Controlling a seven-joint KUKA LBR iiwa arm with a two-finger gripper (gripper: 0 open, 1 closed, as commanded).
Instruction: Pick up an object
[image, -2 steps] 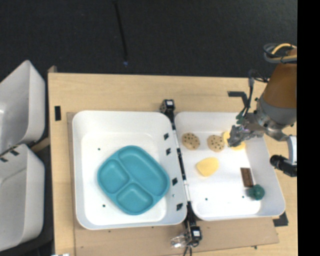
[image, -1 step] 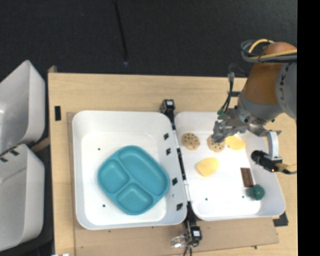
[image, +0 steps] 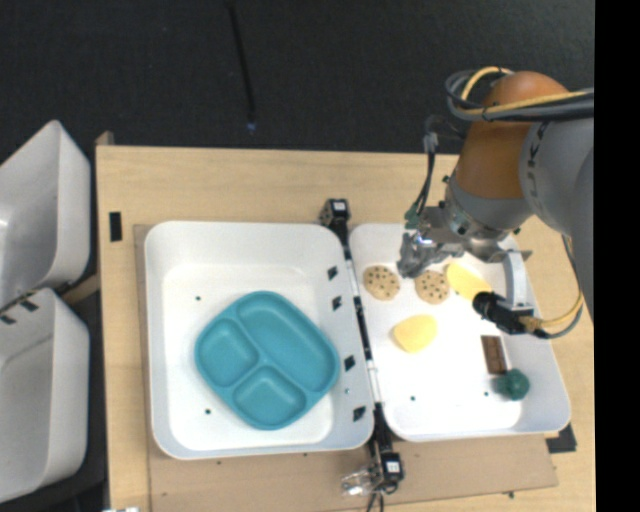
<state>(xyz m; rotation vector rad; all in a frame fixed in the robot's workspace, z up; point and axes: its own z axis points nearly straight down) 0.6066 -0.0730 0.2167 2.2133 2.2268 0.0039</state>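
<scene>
The arm (image: 520, 130) reaches over the right bin (image: 540, 405). The left bin (image: 170, 250) holds a blue divided tray (image: 265, 358). The gripper (image: 420, 255) hovers low between 2 cookies (image: 381, 282); its spread I cannot tell. Nearby lie a yellow lump (image: 414, 333), a brown bar (image: 494, 354) and a green ball (image: 513, 384).

bench (image: 120, 330): pale wood, matt, fine grain
left bin (image: 165, 420): white plastic, smooth, slight sheen
right bin (image: 545, 405): same white plastic
tray (image: 265, 358), well left of gripper: teal plastic, smooth, satin
cookies (image: 381, 282), just below gripper: tan, rough, dark specks
yellow lump (image: 414, 333), below gripper: smooth, matt, plastic-looking
arm (image: 560, 170): grey smooth shell; orange band glossy
gripper (image: 418, 258): dull grey metal
</scene>
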